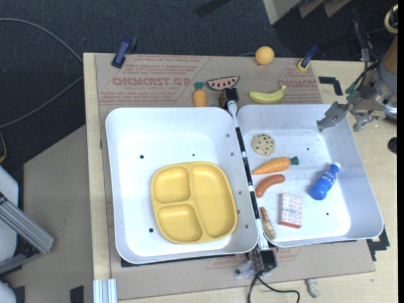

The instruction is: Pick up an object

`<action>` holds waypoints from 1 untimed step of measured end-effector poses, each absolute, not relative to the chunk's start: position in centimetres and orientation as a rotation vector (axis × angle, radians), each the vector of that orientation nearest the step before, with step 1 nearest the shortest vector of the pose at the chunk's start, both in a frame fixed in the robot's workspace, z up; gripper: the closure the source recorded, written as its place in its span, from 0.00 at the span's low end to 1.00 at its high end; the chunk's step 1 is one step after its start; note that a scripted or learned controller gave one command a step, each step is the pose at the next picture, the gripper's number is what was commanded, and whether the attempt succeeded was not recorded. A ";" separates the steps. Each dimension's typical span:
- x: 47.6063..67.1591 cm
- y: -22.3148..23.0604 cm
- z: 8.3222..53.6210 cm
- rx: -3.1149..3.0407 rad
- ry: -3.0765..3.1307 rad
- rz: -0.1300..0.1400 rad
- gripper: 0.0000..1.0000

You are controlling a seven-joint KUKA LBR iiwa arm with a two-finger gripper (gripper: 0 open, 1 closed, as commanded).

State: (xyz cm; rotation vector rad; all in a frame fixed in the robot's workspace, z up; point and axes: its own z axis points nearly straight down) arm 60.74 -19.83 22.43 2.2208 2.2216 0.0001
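A: Where's the claw (346,116) sitting?

B: Over the far right corner of the right bin (353,156), its two fingers spread wide apart with nothing between them.

A: And what could it pick up?

B: Everything lies lower in the view and to its left. The blue bottle (323,182) is nearest, just below it. Further left are a cookie (262,144), a carrot (274,165) and a sausage (269,184), with a small pink box (291,209) beneath the bottle. Nothing stands between the claw and these.

A: Anything else about?

B: A yellow divided plate (192,202) in the left bin (126,169), well away. Beyond the bins lie a banana (267,95), a watermelon slice (223,82) and an orange ball (264,55).

A: Anything unclear?

B: The arm is cut off at the right edge. A brownish item (267,223) against the bin's divider is too small to name.
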 end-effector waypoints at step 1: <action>55.1 -22.4 13.3 2.224 2.222 -0.004 0.00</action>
